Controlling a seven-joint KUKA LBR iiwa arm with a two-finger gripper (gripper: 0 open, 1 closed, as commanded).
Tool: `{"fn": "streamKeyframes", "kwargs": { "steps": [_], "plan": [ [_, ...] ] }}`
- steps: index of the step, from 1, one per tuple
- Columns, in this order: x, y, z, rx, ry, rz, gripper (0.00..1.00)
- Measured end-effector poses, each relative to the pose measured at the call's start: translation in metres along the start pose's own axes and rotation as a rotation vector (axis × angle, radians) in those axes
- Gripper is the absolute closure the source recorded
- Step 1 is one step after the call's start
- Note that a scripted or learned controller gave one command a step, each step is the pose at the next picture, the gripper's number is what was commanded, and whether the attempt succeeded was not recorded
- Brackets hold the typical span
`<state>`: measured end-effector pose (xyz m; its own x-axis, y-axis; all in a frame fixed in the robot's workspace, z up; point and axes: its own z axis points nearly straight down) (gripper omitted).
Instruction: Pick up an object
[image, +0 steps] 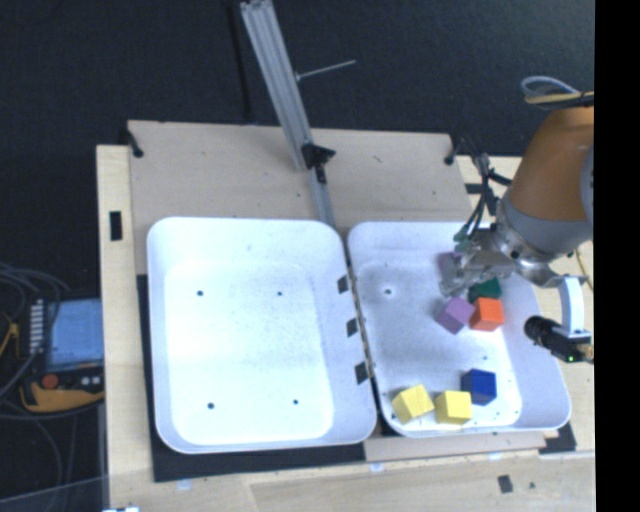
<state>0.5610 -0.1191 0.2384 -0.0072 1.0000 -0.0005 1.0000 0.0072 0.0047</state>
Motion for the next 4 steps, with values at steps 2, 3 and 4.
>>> {"fn": "streamKeyframes", "kwargs": {
  "steps": [2, 3, 4],
  "plan": [
    [0.107, 0.020, 0.008, 0.006, 0.002, 0.000, 1.00],
    [0.152, 0.026, 0.004, 0.002, 0.002, -0.001, 1.00],
    [0.212, 0.038, 0.008, 0.003, 0.002, -0.002, 1.00]
  ]
}}
